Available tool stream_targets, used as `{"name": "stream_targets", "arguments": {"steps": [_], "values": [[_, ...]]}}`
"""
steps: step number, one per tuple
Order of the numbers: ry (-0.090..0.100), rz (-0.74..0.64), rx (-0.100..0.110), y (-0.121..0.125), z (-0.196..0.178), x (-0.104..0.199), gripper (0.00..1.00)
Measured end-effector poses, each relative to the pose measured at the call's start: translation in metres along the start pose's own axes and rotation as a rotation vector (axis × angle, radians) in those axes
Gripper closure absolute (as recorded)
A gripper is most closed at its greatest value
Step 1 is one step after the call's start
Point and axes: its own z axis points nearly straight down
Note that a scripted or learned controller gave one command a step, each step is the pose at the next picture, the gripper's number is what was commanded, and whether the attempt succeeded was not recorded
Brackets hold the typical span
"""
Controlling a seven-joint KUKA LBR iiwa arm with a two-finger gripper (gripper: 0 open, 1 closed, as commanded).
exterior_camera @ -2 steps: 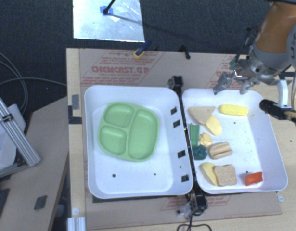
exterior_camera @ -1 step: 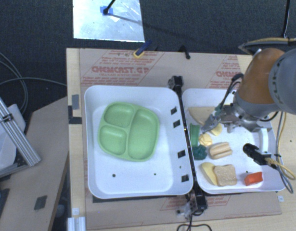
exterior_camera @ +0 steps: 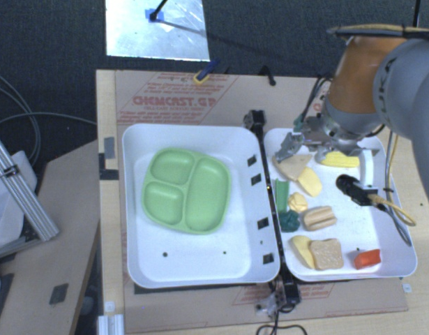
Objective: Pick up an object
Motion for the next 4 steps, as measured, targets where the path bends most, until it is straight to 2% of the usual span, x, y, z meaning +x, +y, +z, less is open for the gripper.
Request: {"name": "stream_targets", "arguments": {"steps": [1,2,3,4], "values": [[0.0,0.0,-0.003,0.058,-0.056,0.049,0.0],[-0.002,0.001,0.002,0.056,-0.063,0.046,1.0],[0.001,0.003,0.012,-0.041,-0.063,0.082,1.0],[0.0,0.003,0.012,-0.007,0.008,0.117,1.0]]}}
